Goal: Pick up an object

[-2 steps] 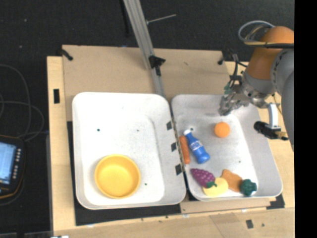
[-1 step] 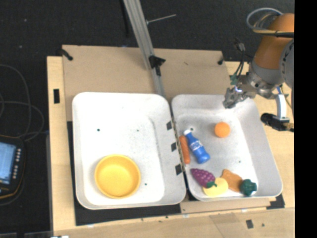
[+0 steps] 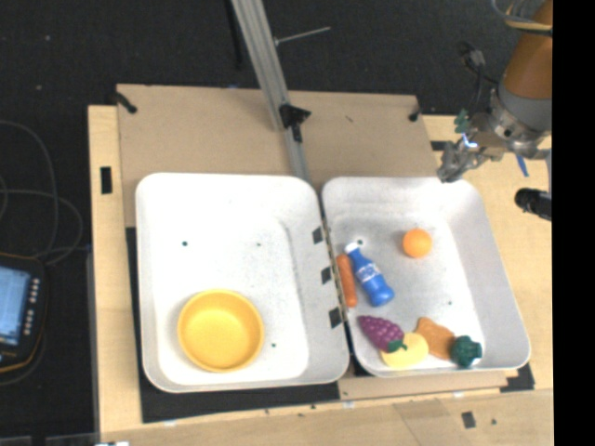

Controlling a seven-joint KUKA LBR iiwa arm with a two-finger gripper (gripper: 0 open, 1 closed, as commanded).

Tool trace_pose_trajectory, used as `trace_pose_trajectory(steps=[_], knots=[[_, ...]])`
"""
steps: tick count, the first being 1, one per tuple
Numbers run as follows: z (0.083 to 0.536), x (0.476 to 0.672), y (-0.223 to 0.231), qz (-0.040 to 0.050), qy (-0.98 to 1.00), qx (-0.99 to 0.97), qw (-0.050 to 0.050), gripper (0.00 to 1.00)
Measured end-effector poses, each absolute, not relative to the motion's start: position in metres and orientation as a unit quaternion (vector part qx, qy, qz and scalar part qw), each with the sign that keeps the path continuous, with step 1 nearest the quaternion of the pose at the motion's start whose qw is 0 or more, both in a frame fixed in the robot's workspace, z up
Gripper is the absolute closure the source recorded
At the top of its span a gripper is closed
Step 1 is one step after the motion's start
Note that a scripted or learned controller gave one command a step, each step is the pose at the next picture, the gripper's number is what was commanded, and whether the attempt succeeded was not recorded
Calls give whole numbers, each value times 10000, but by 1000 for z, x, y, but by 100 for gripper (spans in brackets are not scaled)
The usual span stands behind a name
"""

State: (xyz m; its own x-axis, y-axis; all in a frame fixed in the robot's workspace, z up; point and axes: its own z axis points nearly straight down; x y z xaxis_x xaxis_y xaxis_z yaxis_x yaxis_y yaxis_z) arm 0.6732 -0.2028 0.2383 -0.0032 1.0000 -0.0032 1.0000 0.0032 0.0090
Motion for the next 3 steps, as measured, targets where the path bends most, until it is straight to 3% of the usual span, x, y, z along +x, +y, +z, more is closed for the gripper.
trace_pose_trajectory(steps=[1, 3], knots=[[294, 674, -205, 20, 7085, 7057, 41, 100], [268, 637, -124, -5, 7084, 7058, 0, 100]])
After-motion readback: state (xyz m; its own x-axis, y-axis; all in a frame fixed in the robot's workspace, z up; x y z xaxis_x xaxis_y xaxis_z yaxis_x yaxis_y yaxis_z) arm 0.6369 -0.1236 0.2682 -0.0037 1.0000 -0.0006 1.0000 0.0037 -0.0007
